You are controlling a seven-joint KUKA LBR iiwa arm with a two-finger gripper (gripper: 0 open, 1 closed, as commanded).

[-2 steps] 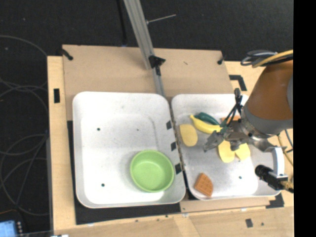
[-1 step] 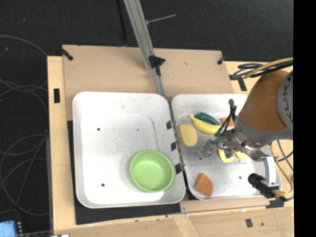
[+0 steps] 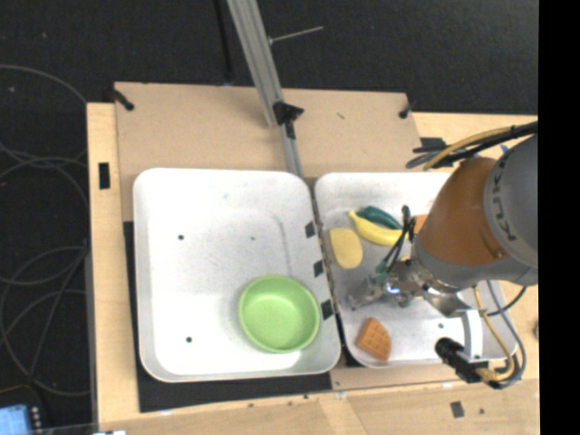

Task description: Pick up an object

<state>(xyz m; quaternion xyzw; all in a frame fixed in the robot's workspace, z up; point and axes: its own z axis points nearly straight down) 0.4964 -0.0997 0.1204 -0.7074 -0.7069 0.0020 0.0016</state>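
In the right bin (image 3: pixel 362 193) lie a pale yellow rounded piece (image 3: pixel 345 247), a yellow banana-like piece with a green end (image 3: pixel 375 225) and an orange waffle-like piece (image 3: pixel 373 339) near the front edge. My gripper (image 3: pixel 379 290) hangs low over the middle of this bin, between the pale yellow piece and the orange piece. The grey arm with its orange band (image 3: pixel 462 220) covers the bin's right half. A green bowl (image 3: pixel 279 313) sits in the left bin (image 3: pixel 181 234) at its front right corner.
A slanted metal pole (image 3: pixel 263 62) runs from the top of the view down to the gap between the bins. Cables (image 3: pixel 462 148) trail from the arm at the right. The bins rest on a brown bench top (image 3: pixel 199 125).
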